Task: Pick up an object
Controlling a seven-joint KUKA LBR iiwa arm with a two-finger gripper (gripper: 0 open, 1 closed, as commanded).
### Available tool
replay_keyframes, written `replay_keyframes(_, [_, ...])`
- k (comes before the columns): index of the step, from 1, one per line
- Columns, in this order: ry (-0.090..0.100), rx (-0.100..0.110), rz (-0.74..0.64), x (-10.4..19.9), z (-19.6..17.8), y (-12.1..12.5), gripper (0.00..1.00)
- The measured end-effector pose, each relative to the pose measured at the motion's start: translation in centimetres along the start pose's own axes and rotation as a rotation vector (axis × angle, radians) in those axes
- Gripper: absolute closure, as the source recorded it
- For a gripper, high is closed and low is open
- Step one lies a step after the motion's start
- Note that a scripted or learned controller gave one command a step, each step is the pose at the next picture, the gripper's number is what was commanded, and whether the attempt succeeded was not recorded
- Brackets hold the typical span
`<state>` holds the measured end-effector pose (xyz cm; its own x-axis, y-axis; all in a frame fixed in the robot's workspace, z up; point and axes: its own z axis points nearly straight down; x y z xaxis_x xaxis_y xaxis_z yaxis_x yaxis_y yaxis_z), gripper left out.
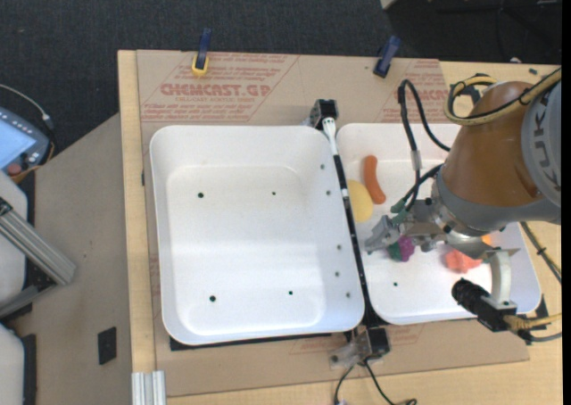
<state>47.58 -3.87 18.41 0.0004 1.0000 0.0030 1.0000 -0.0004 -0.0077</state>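
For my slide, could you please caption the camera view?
KUKA arm's gripper lowered into the right bin among an orange piece, a yellow piece and a purple piece.

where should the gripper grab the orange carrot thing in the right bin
Grip the orange carrot-shaped piece across its narrow middle, coming straight down. It lies flat and slim, running lengthwise up the right bin; the yellow piece crowds its lower left, so close the fingers well above that end.

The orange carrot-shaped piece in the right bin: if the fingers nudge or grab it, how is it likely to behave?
The orange piece is long and rounded, so a sideways push would probably roll it. It looks small and smooth, likely light and a bit slippery. It lies close beside the yellow piece near the right bin's inner wall, so a push may shift both.
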Motion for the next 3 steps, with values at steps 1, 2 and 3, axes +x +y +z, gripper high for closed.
replay_keyframes(1, [-0.003, -0.009, 0.001, -0.2, -1.1, 0.4, 1.0])
replay_keyframes(2, [-0.007, -0.022, 0.003, -4.6, -12.5, 0.4, 1.0])
replay_keyframes(3, [-0.002, -0.014, -0.009, 2.6, -14.7, 2.1, 1.0])
